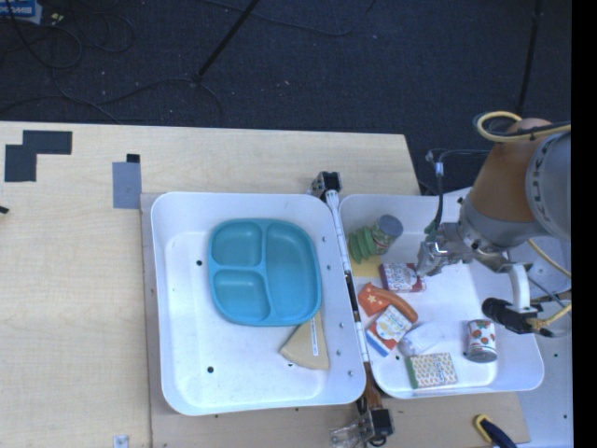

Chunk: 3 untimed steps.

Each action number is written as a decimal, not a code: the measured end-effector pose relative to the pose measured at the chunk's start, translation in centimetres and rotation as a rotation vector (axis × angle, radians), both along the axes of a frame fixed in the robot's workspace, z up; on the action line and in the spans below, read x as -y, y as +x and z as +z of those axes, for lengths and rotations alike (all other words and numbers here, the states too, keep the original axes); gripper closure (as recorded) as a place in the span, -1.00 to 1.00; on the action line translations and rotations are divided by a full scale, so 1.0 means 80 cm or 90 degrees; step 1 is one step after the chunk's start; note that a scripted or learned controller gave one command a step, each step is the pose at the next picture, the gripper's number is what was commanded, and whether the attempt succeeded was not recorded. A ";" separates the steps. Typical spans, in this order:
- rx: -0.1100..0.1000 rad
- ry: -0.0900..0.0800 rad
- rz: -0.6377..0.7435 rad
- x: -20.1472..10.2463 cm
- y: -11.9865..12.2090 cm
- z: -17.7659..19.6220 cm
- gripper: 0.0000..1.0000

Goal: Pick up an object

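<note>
**Two bins side by side, most items in the right one**

In the left bin (177,250): a divided plate (264,272) toward the rear, a wedge-shaped piece (306,348) just in front of it, at its right corner. In the right bin (522,367): a ribbed item (366,243) rear left with a round-topped item (389,226) just behind it; a small packet (399,277) nearer the middle, under the gripper (431,256); a carrot-like piece (384,301) and a carton (390,326) in front of that; a flat box (431,371) at the front; a can (481,341) to the right, possibly lying tilted.
</note>
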<state>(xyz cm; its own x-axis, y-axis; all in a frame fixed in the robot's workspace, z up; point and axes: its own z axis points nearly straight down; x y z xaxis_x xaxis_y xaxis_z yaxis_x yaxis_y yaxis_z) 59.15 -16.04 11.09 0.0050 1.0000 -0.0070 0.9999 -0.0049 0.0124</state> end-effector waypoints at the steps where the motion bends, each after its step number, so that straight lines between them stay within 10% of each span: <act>1: 0.000 0.000 0.000 0.000 0.000 0.000 -1.00; 2: 0.002 0.002 0.001 -0.016 -0.033 -0.023 -1.00; 3: 0.003 -0.001 0.000 -0.012 -0.032 -0.010 1.00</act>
<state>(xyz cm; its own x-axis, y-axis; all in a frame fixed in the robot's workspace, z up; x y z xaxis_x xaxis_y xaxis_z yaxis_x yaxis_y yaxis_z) 56.60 -15.07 10.28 0.0055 1.0000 -0.0078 0.9998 -0.0054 0.0167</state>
